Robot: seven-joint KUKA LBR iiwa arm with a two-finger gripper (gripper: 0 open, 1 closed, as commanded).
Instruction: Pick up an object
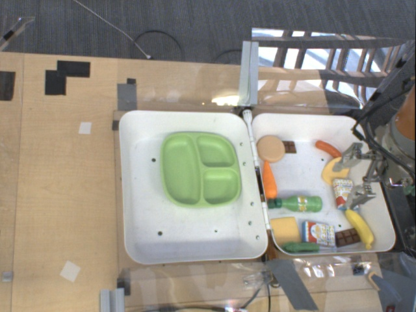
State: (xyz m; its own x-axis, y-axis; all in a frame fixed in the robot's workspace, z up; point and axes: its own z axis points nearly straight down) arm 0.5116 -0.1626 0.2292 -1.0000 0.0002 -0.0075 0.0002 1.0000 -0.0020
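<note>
Camera view: the gripper [357, 174] hangs open and holding nothing over the right side of the right bin [296, 125], fingers spread above a small carton [342, 192], between a yellow curved piece [334, 168] and a banana [361, 227]. The carton looks light, stiff and smooth; taking it across its flat narrow sides seems safest

Grey arm [396, 86] with dark, near-black upper link; orange band [405, 119] above the wrist; gripper [359, 174] of bare silvery metal, thin angular fingers [350, 155] with open framework; dark cables along the wrist.
</note>
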